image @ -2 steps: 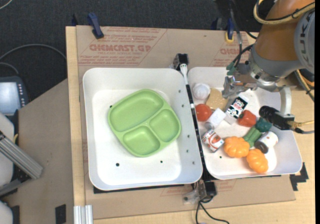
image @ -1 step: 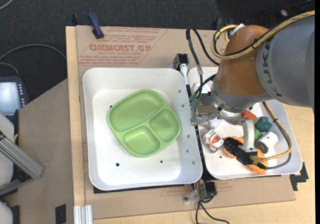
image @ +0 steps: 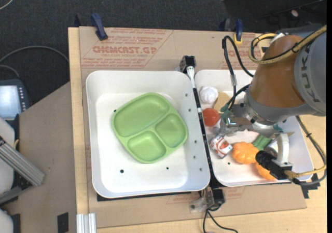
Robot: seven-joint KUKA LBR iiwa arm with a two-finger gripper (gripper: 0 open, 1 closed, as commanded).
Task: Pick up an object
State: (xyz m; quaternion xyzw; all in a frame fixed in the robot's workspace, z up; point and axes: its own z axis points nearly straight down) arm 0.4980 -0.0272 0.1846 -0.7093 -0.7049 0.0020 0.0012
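My gripper (image: 230,121) hangs low over the left half of the right bin (image: 298,169), under the orange-banded wrist. Just to its left lies a red-orange ball (image: 210,117). A white ball (image: 208,93) and a tan block (image: 224,100) sit a little farther back. In front of the gripper lie a small red-and-white item (image: 222,146) and an orange toy (image: 243,152). The wrist hides what is directly under the gripper.
The left bin (image: 98,123) holds a green divided plate (image: 149,127). In the right bin, a green piece (image: 263,141), a white curved piece (image: 283,148) and an orange carrot-like piece (image: 267,174) lie near the front right. Blue clamps (image: 98,26) stand at the board's back edge.
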